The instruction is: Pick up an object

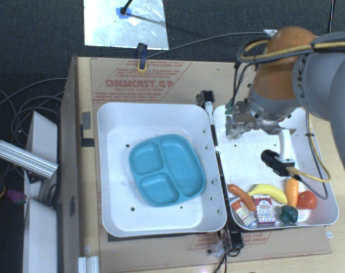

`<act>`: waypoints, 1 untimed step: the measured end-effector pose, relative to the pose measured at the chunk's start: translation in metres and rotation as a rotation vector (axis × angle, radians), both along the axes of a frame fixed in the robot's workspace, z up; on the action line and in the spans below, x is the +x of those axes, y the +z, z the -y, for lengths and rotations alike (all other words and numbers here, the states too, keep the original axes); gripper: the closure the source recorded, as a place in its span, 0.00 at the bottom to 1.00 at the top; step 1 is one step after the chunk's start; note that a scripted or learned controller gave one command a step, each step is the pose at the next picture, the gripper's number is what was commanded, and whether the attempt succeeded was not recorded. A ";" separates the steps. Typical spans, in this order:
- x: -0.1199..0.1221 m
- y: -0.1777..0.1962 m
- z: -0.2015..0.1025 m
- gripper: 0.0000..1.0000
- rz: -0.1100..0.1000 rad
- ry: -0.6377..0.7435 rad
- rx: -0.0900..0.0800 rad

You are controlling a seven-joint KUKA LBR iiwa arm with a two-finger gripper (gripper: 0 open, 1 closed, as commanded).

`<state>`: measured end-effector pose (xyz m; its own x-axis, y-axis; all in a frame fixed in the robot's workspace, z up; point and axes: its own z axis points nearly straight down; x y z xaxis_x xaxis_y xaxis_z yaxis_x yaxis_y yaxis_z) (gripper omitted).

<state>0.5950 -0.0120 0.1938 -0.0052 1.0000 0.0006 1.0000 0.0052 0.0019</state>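
gripper (236,127) hangs over the far left part of the right bin (244,165), above bare white floor and just beside the wall it shares with the left bin (121,124). from this angle i cannot tell how far it is open, nor whether it has hold of anything, so i log both as unknown. the pickable things lie well apart from it, bunched along the near edge of the right bin: a carrot (239,194) at the left, a banana (270,192) beside it, a small red-and-white box (265,210) just nearer, a green toy (288,214), a second orange piece (292,190) and a red tomato (307,199) at the right. the left bin holds a blue divided plate (167,168). judgement: the step in hand is the approach. i would aim for the carrot, which sits at the edge of the bunch with bare floor on its far side. come down centred across its narrow width, clear of the bin wall and the banana. risk: the neighbours lie close, and a nudge could shift them.
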 end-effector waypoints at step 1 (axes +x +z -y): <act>-0.006 0.047 -0.002 1.00 0.001 0.000 -0.001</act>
<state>0.5889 -0.0098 0.2408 -0.0053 1.0000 -0.0002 1.0000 0.0053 0.0032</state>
